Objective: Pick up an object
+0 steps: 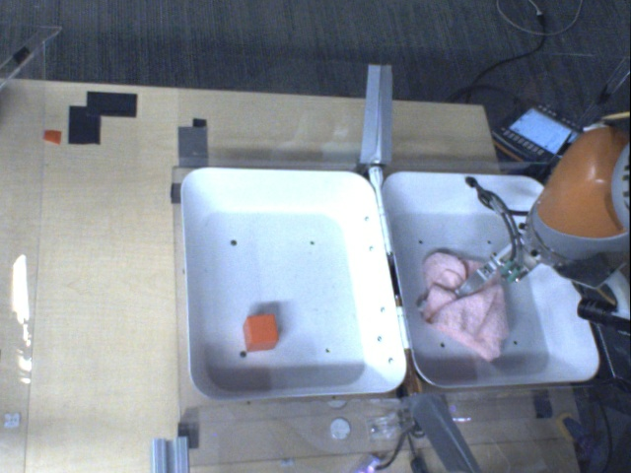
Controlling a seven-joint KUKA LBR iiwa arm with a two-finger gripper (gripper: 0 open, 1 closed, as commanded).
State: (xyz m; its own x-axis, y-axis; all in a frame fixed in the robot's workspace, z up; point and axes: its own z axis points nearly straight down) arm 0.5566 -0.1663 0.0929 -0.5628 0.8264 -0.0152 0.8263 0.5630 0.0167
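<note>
The arm (582,200) reaches in over the right bin (567,363), and the gripper (485,278) is right down at the pink cloth (461,304), which lies crumpled on that bin's floor. The tip sits at the cloth's upper right edge, touching or as near as makes no difference, but whether the gripper is open or clamped on fabric cannot be told from here. The cloth looks to be resting flat in the bin, so judge the lift as not yet made. Over in the left bin (197,264), an orange block (261,332) sits near the front, well apart from the action. Left to do: secure a grasp and raise.
</note>
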